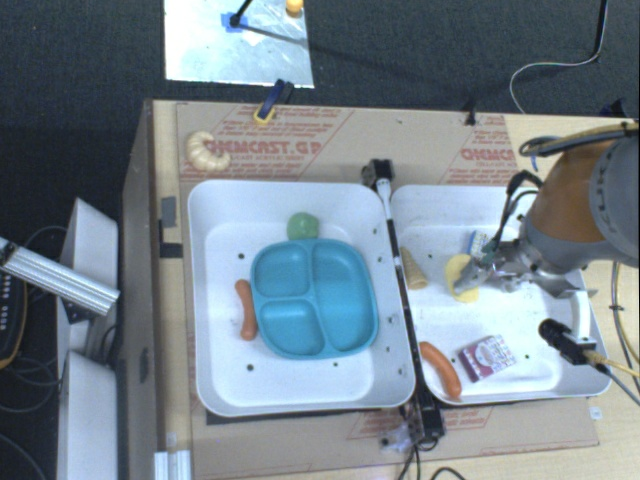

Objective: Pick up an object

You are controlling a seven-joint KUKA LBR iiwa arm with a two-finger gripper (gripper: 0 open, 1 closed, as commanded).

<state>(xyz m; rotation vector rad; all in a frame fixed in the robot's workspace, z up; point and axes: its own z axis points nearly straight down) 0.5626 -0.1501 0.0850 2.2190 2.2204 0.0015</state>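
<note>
The arm [572, 206] reaches in from the right over the right bin [525, 313], and the gripper [472, 280] sits low in that bin's left half, right at a yellow thing [458, 266]. The yellow thing lies on the bin floor, touching or just under the gripper's tip. At this slant it is not clear whether it is held, and I cannot tell how far the gripper is open. Just left of the yellow thing, near the wall between the two bins, lies a small tan cone [413, 268]. Toward the near edge of the same bin, an orange sausage [440, 370] lies at a slant, and a dark red packet [485, 356] lies just to its right. The two are close together and well apart from the gripper. The left bin [225, 230] holds a blue plate [313, 300] with three compartments, set about in its middle. A green lump [303, 226] touches the plate's far rim, and a second orange sausage [245, 310] lies just beside its left edge. On the desk [330, 150] behind the bins, a pale ridged toy [207, 148] rests near the left corner, with a blue and yellow piece [271, 102] at the far edge.
</note>
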